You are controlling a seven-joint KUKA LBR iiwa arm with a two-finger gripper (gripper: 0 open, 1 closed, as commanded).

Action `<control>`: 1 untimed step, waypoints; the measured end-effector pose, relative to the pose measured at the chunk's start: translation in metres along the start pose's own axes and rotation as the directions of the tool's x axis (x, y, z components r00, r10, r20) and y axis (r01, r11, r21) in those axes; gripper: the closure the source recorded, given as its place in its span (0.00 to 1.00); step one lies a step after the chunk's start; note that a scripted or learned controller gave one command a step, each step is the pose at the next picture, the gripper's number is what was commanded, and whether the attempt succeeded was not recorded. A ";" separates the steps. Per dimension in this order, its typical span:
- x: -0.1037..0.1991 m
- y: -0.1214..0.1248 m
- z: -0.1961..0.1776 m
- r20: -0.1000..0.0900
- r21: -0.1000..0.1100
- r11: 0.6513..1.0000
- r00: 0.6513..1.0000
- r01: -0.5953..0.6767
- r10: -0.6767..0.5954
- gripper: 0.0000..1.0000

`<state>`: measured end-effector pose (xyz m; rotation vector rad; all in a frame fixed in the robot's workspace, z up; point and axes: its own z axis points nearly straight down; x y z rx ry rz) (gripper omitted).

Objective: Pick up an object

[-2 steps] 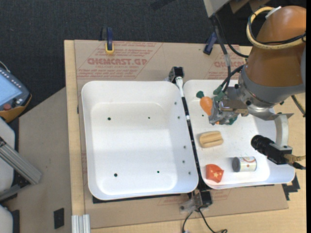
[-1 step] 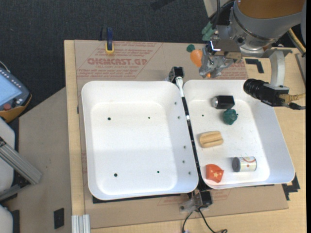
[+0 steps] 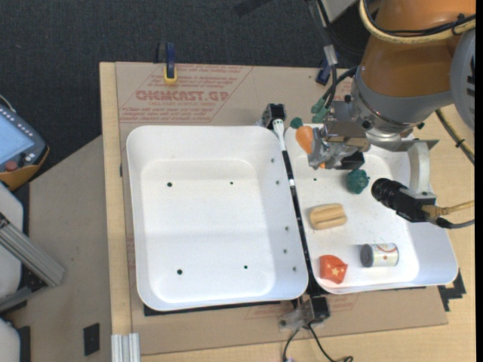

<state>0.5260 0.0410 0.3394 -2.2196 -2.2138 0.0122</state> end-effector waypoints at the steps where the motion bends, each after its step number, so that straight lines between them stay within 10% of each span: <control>1: 0.043 0.042 0.021 -0.001 -0.012 1.000 1.000 0.007 -0.007 1.00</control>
